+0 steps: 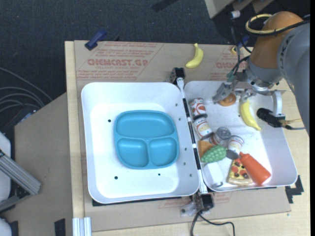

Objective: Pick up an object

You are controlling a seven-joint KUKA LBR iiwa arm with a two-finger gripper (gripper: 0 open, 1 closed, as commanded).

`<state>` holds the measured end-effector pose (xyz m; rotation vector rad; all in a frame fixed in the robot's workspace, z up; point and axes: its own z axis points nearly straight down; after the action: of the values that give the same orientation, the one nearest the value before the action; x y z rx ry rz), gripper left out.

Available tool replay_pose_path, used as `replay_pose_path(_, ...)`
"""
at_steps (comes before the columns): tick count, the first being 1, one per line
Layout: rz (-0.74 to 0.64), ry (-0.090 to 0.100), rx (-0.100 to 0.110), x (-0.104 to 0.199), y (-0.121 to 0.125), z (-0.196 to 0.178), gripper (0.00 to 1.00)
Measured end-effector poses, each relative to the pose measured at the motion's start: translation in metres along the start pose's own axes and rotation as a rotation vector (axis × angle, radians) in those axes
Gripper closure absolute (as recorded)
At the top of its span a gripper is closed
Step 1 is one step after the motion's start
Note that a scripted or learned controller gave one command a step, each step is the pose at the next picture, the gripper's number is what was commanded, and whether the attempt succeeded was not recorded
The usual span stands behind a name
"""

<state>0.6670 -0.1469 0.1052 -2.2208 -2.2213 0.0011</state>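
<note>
The right bin (278,146) holds several small objects. My gripper (232,95) hangs over its back end, open, with its two fingers spread on either side of a small orange round object (227,101) that lies on the bin floor. Nothing is lifted. A yellow banana (249,115) lies just to the right of the gripper. Two small cans (198,106) (202,127) rest against the bin's left wall. Nearer the front are a green bumpy item (213,154), a pizza slice toy (238,171) and an orange bottle (255,166).
The left bin (93,132) carries a blue compartment plate (145,138). A second banana (195,57) lies on the cardboard behind the bins, and a blue clip (95,40) sits at the bench's back left corner. The grey arm (290,48) enters from the upper right.
</note>
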Motion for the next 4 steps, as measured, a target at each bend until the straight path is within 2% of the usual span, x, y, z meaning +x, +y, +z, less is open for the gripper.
replay_pose_path(1, 0.0, -0.001, -0.003, 0.0, 0.001, -0.01, 1.0)
replay_pose_path(2, 0.0, -0.001, -0.002, 0.0, 0.001, -0.01, 0.0)
replay_pose_path(3, 0.0, -0.002, -0.005, 0.0, 0.001, -0.021, 1.0)
replay_pose_path(4, 0.0, -0.002, -0.005, 0.0, 0.001, -0.021, 0.0)
